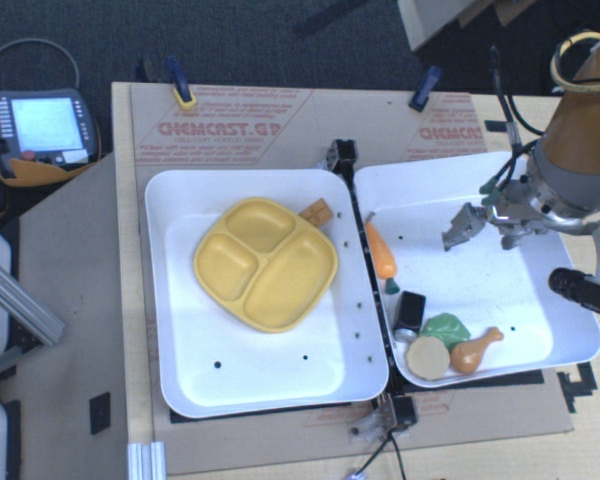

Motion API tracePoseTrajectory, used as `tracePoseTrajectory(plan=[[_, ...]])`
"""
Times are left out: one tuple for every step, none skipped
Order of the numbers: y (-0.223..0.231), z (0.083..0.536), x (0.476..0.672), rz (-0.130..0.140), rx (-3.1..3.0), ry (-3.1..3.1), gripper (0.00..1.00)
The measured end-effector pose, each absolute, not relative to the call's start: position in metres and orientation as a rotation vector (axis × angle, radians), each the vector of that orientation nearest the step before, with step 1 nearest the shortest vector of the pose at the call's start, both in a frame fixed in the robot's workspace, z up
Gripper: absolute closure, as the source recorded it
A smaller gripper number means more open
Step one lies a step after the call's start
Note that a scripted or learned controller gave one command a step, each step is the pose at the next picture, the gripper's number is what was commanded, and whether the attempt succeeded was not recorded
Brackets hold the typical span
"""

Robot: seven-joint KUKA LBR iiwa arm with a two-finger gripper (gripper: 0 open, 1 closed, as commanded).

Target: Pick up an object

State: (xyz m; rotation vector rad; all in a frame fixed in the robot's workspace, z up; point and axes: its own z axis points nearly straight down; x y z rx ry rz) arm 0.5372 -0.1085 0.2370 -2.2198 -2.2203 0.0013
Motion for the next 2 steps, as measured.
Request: tracePoseTrajectory(plan=[[-0.109,0.237,0.538,0.0,-2.22,-2.221,0.0],[-0.114,0.196,0.538,0.002,-2.221,-2.219,0.0]])
